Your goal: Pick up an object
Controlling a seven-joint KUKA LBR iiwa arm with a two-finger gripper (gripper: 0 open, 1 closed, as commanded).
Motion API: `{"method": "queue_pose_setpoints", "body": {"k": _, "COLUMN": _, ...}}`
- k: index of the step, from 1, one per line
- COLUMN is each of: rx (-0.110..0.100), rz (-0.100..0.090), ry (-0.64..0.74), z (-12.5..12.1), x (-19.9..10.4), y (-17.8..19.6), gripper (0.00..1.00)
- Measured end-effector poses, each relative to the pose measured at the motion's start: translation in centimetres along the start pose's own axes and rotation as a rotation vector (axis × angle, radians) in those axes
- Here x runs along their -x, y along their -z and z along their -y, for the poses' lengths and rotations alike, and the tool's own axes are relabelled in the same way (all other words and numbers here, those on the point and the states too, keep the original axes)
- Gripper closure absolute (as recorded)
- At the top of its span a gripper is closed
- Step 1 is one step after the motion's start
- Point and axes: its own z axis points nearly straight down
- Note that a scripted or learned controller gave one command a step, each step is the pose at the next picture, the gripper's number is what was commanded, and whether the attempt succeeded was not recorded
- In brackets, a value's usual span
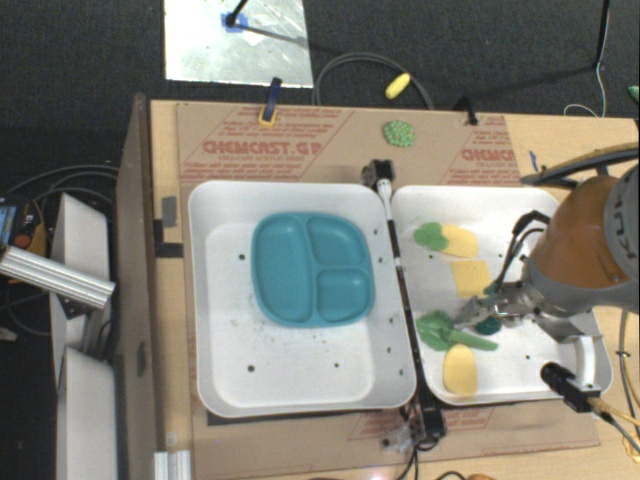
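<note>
Camera view: teal plate [312,269] in left bin [225,368], green and yellow pieces in right bin [520,208], claw [478,313] state unclear.

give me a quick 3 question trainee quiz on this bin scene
1. True or false: the blue divided plate lies in the right bin.
2. Which is nearest the gripper? A) the green leafy piece B) the plate C) the green studded ball on the cardboard
3. Fill in: the round yellow piece lies toward the ___ edge of the right bin, near or far from the camera.

Key: 1 false, it lies in the left bin. 2 A. 3 near.
</note>
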Motion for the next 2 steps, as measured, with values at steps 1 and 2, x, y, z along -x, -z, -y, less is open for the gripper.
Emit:
{"method": "queue_pose_setpoints", "body": {"k": 1, "rx": 0.006, "rz": 0.002, "ry": -0.001, "z": -0.2, "x": 0.1, "y": 1.5, "gripper": 1.0}}
{"method": "queue_pose_setpoints", "body": {"k": 2, "rx": 0.017, "rz": -0.001, "ry": 0.016, "z": -7.4, "x": -10.4, "y": 11.1, "gripper": 1.0}}
